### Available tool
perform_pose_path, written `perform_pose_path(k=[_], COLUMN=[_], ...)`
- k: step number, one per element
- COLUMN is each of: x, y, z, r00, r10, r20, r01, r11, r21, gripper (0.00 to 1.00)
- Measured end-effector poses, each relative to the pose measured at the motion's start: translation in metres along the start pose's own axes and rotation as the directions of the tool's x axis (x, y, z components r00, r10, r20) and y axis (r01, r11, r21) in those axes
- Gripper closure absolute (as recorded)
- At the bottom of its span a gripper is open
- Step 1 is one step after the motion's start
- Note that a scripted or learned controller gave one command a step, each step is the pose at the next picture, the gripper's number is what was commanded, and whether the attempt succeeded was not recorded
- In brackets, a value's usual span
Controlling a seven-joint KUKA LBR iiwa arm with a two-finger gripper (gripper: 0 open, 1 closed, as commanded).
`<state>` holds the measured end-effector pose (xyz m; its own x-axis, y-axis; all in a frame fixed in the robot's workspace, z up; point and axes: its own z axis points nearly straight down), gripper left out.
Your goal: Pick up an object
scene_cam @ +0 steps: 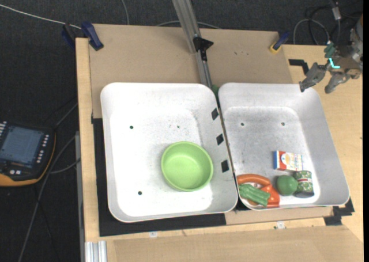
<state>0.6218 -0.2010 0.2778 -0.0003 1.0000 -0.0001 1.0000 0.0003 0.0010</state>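
Observation:
My gripper [323,82] hangs at the far right, above the back right corner of the right bin [259,105], with its two fingers spread open and nothing between them. A cluster of small objects lies in that bin's front right corner: a small white carton with red and blue print [287,160], a green ball-like object [285,184], a dark green can [304,181], and a small plate holding orange and green toy vegetables [255,192]. A light green bowl [186,166] sits in the left bin [132,111]. The gripper is well behind and to the right of the cluster.
A metal pole [187,19] slants down at the back to the gap between the bins. Black clips [219,138] line the divide. Blue clamps [91,35] hold the bench's back corners. A handheld pendant [23,148] lies off the bench to the left.

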Motion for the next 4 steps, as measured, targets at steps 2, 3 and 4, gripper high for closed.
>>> perform_pose_path(k=[2,3,4], x=[-0.006,-0.003,0.001], y=[-0.009,-0.002,-0.01], z=[0.053,0.098,0.158], r00=[1.0,1.0,1.0], r10=[0.001,0.0,0.0], r20=[-0.001,-0.001,-0.001], r01=[-0.001,0.0,0.0], r11=[1.0,1.0,1.0], r21=[0.005,0.003,0.005], gripper=[0.0,0.0,0.0])
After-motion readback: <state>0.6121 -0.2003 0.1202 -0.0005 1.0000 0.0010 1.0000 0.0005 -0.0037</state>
